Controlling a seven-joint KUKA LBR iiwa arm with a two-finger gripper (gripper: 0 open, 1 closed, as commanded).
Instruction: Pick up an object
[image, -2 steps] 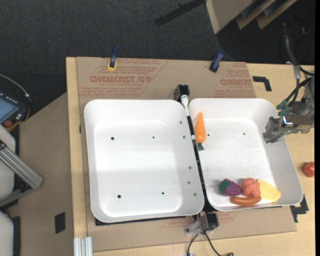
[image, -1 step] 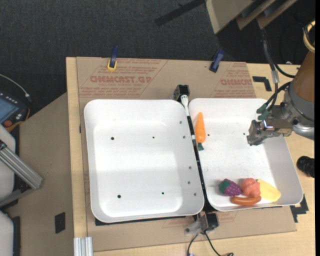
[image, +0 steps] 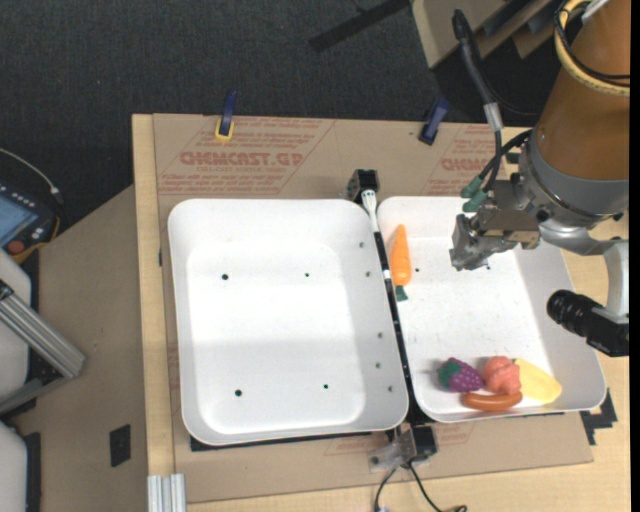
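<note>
Standing at the near edge of the worktop (image: 160, 420), I look first at the right bin (image: 540, 300), where a little cluster of toy food sits in its 5 o'clock corner: a purple bunch of grapes (image: 460, 376), a reddish-pink lumpy fruit (image: 503, 373) just beside it, a yellow piece (image: 541, 384) touching that fruit on the far side from the grapes, and a red-orange sausage (image: 491, 401) lying along the near edge of the group. The left bin (image: 270, 310) lies alongside, its bare floor marked by four small dark dots. Further back, an orange carrot (image: 400, 255) with a green tip rests against the right bin's 9 o'clock wall, lengthwise along the seam between the bins. At about 12 o'clock in the right bin, the grey hand (image: 470, 252) hangs above the white floor, well apart from the carrot and the food cluster. Nothing sits between its fingers; how far they are spread I cannot tell.
</note>
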